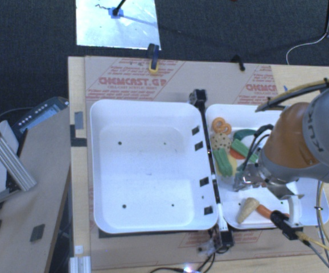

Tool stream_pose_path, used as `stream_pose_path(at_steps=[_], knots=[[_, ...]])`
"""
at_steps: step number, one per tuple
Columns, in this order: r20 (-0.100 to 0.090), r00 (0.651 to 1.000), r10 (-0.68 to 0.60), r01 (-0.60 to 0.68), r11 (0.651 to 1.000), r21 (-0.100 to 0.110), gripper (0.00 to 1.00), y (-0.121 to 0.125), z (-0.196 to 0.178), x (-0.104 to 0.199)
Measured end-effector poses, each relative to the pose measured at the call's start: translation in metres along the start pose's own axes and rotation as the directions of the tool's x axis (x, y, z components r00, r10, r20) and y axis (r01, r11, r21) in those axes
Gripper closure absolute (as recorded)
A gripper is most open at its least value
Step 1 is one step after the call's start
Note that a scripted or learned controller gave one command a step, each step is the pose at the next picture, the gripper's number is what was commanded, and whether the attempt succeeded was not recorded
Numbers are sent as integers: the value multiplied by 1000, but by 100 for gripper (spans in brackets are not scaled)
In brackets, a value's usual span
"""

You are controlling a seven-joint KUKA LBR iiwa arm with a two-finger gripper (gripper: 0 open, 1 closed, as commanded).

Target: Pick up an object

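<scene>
The right bin (221, 111) holds several small items: an orange ring-shaped piece (221, 127), a speckled yellow-green block (221, 143), a green stick (224, 162), a dark green curved piece (246, 135) and a cream cone with an orange end (249, 209). My gripper (245, 182) reaches down into this bin, just right of the green stick and above the cream cone. The orange band and grey wrist cover the bin's right half.
The left bin (150, 164) sits beside it, split from the right bin by a black-clipped divider (207, 152). A cardboard sheet (136, 78) lies behind the bins. Cables trail at the bench's front right corner (315, 243).
</scene>
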State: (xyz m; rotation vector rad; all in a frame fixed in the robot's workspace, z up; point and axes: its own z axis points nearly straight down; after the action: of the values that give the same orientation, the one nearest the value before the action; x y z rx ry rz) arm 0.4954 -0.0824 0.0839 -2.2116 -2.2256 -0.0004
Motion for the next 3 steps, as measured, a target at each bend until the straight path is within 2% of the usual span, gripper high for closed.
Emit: stream_pose_path(at_steps=[1, 2, 3], knots=[[4, 1000, 1, -1, 1000, -8, 100, 53, -1, -5], [1, 1000, -5, 5, 1000, -13, 100, 42, -133, 59], [3, 1000, 2, -2, 1000, -5, 0, 41, -127, 55]])
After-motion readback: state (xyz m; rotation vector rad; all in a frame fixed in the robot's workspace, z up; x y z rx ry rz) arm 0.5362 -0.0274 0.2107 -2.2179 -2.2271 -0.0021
